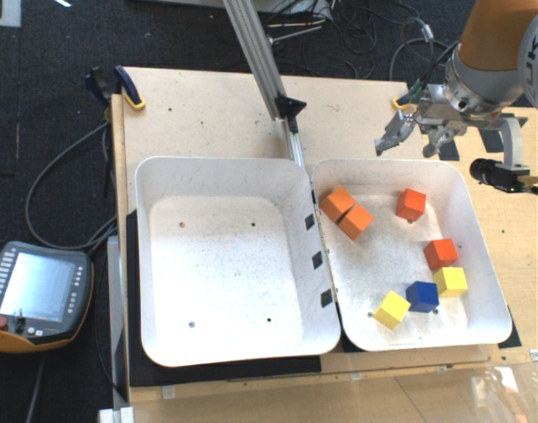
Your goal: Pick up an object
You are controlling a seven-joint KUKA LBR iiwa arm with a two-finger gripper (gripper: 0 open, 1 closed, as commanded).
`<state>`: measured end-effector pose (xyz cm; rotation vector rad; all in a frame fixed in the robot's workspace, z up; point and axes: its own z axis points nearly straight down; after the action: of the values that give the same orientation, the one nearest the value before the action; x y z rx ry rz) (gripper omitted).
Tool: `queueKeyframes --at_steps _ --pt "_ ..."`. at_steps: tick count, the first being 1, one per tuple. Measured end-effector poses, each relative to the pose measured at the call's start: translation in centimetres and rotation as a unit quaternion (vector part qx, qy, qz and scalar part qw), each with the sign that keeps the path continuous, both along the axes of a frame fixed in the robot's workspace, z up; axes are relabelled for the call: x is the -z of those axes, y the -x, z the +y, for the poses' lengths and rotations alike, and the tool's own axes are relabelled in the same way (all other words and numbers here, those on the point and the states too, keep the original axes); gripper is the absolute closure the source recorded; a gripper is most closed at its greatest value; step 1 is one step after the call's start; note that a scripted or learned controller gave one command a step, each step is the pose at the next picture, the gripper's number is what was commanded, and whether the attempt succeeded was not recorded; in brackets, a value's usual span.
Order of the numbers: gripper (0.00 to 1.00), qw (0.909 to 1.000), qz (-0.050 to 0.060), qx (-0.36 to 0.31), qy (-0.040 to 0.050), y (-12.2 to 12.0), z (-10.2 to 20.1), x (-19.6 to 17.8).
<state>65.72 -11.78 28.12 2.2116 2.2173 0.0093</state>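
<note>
My gripper [416, 144] hangs above the far rim of the right bin [480, 236], open, with nothing between its fingers. Several blocks lie in that bin, all below and in front of the gripper. Two orange blocks [347, 212] touch each other near the bin's left wall. An orange-red cube [411, 204] sits closest to the gripper. Another orange-red cube [441, 253], a yellow cube [452, 281] and a blue cube [422, 295] cluster at the right. A second yellow cube [392, 309] lies near the front.
The left bin [154, 236] stands beside the right one, their walls meeting in the middle. A slanted metal rail [255, 51] runs from the top down to the bins' joint. A teach pendant [35, 293] lies off the bench at left.
</note>
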Motion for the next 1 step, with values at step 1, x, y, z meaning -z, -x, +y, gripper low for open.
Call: queueKeyframes --at_steps 1 --pt "0.00 0.9999 0.010 0.003 -0.0014 1.37 -2.78 10.15"
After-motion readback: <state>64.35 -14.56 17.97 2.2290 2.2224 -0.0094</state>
